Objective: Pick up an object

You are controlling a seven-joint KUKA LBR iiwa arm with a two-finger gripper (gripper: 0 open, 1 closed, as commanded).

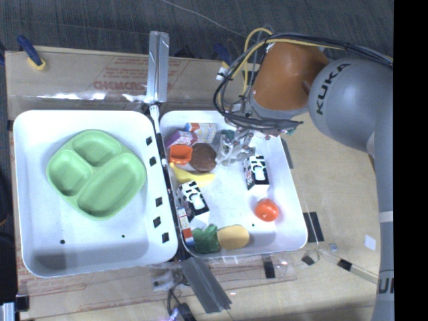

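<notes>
The arm [354, 105] has smooth, rounded grey casings, one marked KUKA in dark letters, and a glossy orange band [284, 75] above the wrist. Black and yellow cables [234, 85] loop beside the band, above a metallic gripper [235, 146]

The grey arm [354, 105] reaches in from the right, its orange band [284, 75] above the wrist wrapped by loops of black and yellow cable, and the gripper [235, 146] hangs low at the wrist's lower left
</notes>
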